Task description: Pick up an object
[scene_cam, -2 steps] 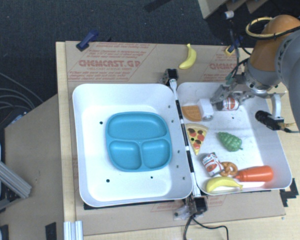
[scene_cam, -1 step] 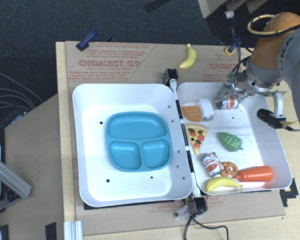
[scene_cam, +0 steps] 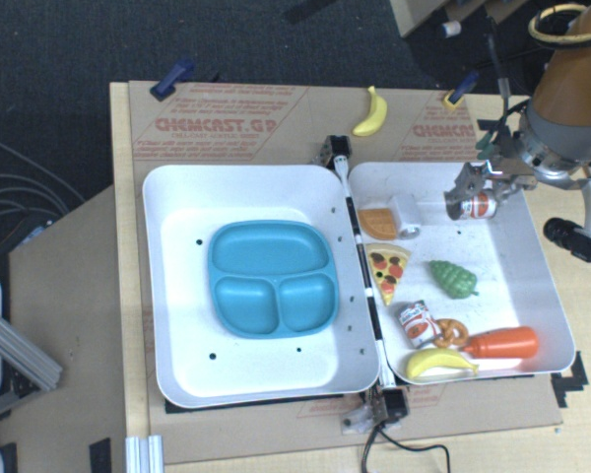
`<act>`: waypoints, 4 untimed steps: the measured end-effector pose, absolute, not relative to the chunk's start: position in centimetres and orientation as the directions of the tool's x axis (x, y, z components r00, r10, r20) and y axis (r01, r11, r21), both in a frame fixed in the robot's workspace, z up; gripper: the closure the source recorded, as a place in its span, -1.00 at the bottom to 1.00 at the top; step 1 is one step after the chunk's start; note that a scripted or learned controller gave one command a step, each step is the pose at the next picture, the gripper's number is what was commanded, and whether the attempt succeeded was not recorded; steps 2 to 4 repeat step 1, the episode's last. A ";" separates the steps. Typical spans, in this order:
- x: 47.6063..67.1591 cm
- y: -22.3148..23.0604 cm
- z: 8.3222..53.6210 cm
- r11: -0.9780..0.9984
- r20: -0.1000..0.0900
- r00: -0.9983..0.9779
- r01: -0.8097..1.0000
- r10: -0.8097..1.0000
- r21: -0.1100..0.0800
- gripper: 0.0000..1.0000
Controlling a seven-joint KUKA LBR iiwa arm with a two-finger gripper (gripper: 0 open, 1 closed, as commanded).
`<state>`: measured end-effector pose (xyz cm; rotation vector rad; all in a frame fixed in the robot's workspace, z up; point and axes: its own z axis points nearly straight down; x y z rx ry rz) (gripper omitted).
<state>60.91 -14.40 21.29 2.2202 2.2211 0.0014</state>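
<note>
**Bench layout, two bins**

Left bin (scene_cam: 167, 264): divided plate (scene_cam: 272, 276) at centre. Right bin (scene_cam: 542, 294): bun (scene_cam: 378, 223) above pizza slice (scene_cam: 387, 266) along left wall; pepper (scene_cam: 454, 278) mid-bin; can (scene_cam: 416, 322), pretzel (scene_cam: 450, 333), bottle (scene_cam: 499, 343), banana (scene_cam: 440, 364) clustered at near edge. Another banana (scene_cam: 371, 114) lies behind the bins.

Bench (scene_cam: 276, 121): two white bins (scene_cam: 177, 363), banana (scene_cam: 371, 114) behind.

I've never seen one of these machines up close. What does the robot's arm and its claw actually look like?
The arm comes in at the view's right: a rounded grey metal body with an orange band above the wrist. Thin dark cables run along it near the wrist. At its end sits the gripper, a small grey and silver metal piece with dark parts, much narrower than the arm itself.
</note>
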 end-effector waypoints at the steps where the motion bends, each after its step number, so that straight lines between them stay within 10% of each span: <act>1: 55.5 -8.7 24.4 0.001 0.002 -0.001 1.000 1.000 -0.003 1.00; 4: 55.5 -8.7 24.4 0.001 0.002 -0.001 1.000 1.000 -0.003 1.00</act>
